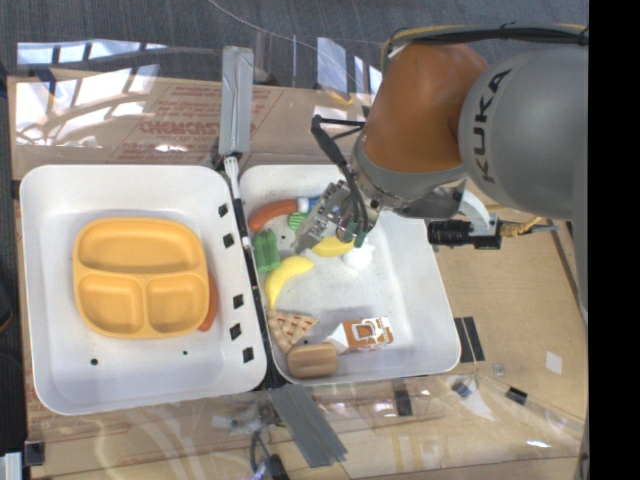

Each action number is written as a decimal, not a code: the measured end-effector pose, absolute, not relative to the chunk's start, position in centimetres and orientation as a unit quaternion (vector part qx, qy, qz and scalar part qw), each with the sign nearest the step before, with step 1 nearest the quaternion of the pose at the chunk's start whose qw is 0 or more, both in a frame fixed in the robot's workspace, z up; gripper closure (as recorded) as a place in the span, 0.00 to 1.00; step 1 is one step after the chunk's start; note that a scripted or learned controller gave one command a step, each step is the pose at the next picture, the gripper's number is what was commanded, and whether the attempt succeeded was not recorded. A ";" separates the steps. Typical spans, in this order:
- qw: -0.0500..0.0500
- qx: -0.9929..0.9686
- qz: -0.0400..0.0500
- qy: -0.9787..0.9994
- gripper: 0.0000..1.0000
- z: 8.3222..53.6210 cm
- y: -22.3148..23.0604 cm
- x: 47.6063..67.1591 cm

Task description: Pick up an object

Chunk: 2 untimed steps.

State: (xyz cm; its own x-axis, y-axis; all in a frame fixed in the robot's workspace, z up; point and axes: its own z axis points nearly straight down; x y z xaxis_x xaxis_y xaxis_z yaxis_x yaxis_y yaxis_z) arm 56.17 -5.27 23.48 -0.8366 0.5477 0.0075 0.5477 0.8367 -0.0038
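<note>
My gripper (335,224) hangs over the back middle of the right bin (425,303), just above a cluster of toy food. Under and beside it lie a yellow banana (286,274), a yellow lemon-like piece (330,247), a green piece (266,252) and an orange-red hot dog (270,213). A waffle (292,325), a tan bread piece (312,360) and an orange-and-white carton (367,334) lie at the front of that bin. The arm's grey and orange body hides the bin's back right part.
The left bin (50,268) holds a yellow divided tray (140,276) with an orange stick (209,306) along its right side. A grey divider bar (235,98) runs up between the bins. Cardboard lies behind them.
</note>
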 end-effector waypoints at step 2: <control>0.006 -0.493 0.002 -0.870 1.00 24.8 -9.4 62.5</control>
